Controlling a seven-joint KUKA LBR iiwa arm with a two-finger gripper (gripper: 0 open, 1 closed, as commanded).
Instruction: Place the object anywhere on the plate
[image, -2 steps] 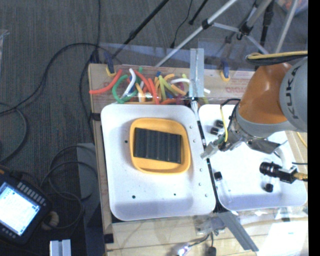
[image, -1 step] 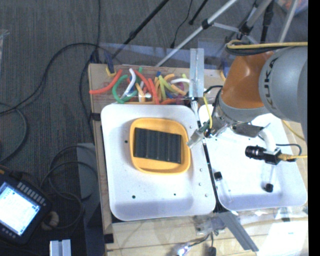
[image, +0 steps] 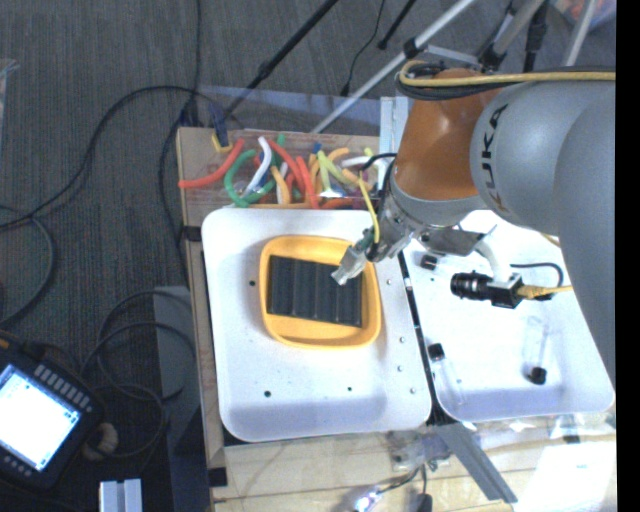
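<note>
Fingers (image: 347, 269): you will see them as one pale wedge, apparently drawn together with nothing between them, though the slant of the camera makes that reading less than certain. The gripper (image: 351, 265) sits low over the far right corner of the yellow plate (image: 371, 312), its tip at or just above the far right corner of the black ridged slab (image: 310, 292); contact cannot be confirmed.

The black ridged slab lies flat on the yellow plate, covering most of its floor and turned slightly against the plate's edges. The plate rests in the left bin (image: 300, 400), toward that bin's far right area, close to the wall it shares with the right bin (image: 480, 375).

The arm (image: 545, 140) — grey, with the orange band above the wrist — enters over the far edge of the right bin.

Note also a clear tube with a dark end (image: 536, 348) near the right bin's right edge, and a bundle of coloured hoses (image: 270, 172) along the bench's far edge, behind the left bin.
</note>
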